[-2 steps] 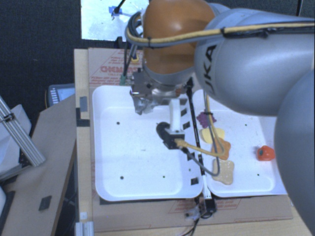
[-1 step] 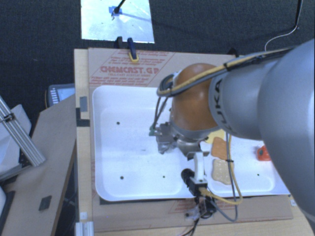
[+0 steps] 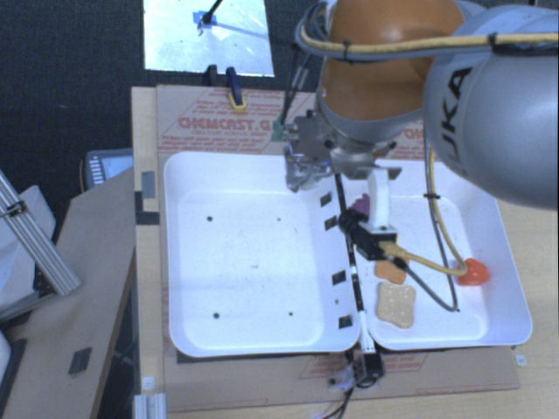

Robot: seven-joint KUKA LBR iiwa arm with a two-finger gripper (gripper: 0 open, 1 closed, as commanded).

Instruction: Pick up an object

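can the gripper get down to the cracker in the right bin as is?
Probably yes. The cracker lies flat with bare bin floor around it, apart from the orange piece; only a yellow cable trails nearby.

Two bins side by side, centre frame: left bin (image 3: 236,269), right bin (image 3: 498,312). In the right bin, lower part: cracker-shaped piece (image 3: 396,305), a smaller piece (image 3: 390,271) just above it, a rounded piece (image 3: 472,272) near the right wall. Arm (image 3: 410,59) overhangs the upper right. Clamp (image 3: 235,90) behind the left bin.
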